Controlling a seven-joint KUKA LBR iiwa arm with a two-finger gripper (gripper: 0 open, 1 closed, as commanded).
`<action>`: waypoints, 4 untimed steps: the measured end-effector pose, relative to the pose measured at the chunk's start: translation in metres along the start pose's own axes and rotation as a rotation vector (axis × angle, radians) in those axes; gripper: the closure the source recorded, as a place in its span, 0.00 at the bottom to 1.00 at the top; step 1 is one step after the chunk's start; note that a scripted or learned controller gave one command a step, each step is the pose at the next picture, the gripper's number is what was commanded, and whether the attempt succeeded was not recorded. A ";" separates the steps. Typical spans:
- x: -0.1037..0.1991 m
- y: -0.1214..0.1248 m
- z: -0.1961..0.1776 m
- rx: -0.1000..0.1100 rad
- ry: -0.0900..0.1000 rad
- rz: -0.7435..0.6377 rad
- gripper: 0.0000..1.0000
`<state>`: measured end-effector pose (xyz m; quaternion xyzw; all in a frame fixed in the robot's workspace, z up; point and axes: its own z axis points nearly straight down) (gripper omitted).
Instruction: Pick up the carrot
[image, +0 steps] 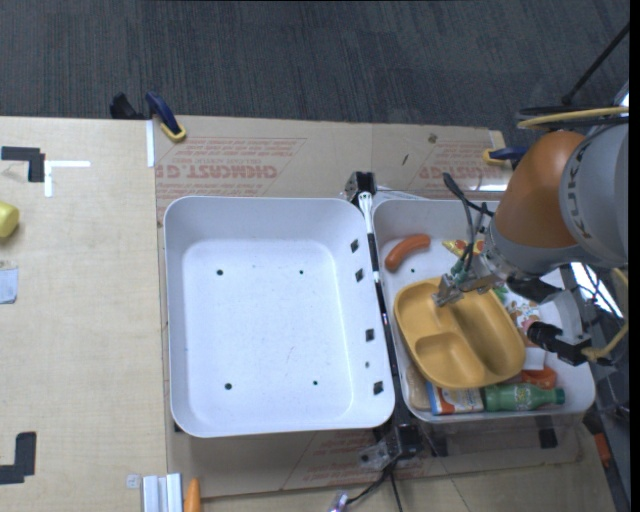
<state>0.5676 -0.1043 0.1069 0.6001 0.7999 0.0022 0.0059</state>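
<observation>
I locate the carrot (407, 250) in the right bin (388, 300), lying in the far-left part of it near the wall shared with the other bin. It is orange-red, stubby, and slanted, resting on the bin floor with nothing touching it that I can see.

Just toward the camera from the carrot sits a yellow divided tray (460, 335), tilted across the middle of the bin. Along the near wall I note a green bottle (522, 398) lying on its side, with a flat printed packet (450, 402) partly under the tray beside it. A small orange-red item (540, 377) lies next to the bottle's cap end. Further small items are crowded at the far side of the bin behind the gripper; I cannot identify them.

The gripper (460, 287) is low over the far edge of the yellow tray, to the right of the carrot and apart from it. I cannot tell how it is set. The arm (560, 200) enters from the right, its orange band above the wrist.

The left bin (180, 300) stands alongside, touching the right one.
</observation>
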 end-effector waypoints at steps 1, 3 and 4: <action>-0.001 0.001 -0.009 -0.002 -0.001 -0.001 1.00; -0.014 0.033 -0.033 0.012 0.006 -0.024 1.00; -0.083 0.072 0.013 0.005 0.003 -0.200 1.00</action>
